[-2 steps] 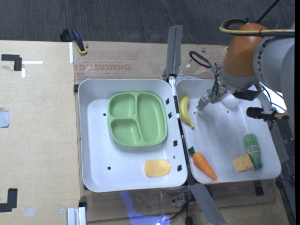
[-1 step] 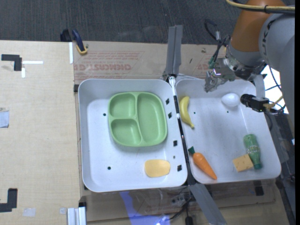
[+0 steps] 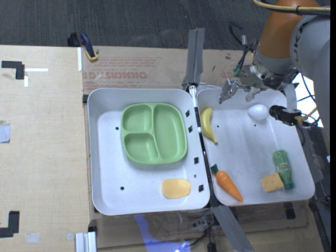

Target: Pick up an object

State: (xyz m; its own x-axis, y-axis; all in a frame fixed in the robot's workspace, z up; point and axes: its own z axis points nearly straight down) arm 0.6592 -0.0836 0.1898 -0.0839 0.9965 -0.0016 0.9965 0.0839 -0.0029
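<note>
Two white bins sit side by side on the tabletop (image 3: pixel 42 156); hand (image 3: pixel 229 92) hangs over the far left corner of the right bin (image 3: pixel 294 156).

Nearest the camera, well short of the hand: yellow flat piece (image 3: pixel 176 188) in the left bin (image 3: pixel 102 156), down-left of the hand. Carrot (image 3: pixel 229 185) lies in the right bin's near left corner, almost straight below the hand in frame. Yellow block (image 3: pixel 272 182) and green bottle (image 3: pixel 283 168) sit touching each other at the near right, well apart from the hand.

Mid depth: green divided plate (image 3: pixel 154 133) in the left bin, to the hand's left across the divider. Banana (image 3: pixel 208 124) lies along the right bin's left wall, just below-left of the hand, closest object to it, not touching.

Far: white egg-shaped object (image 3: pixel 257 111) sits to the hand's right, near it, apart.

Hand state: fingers look slightly parted, nothing between them; too small to be sure how wide. Orange wrist band (image 3: pixel 281 22) above it at top right.
</note>
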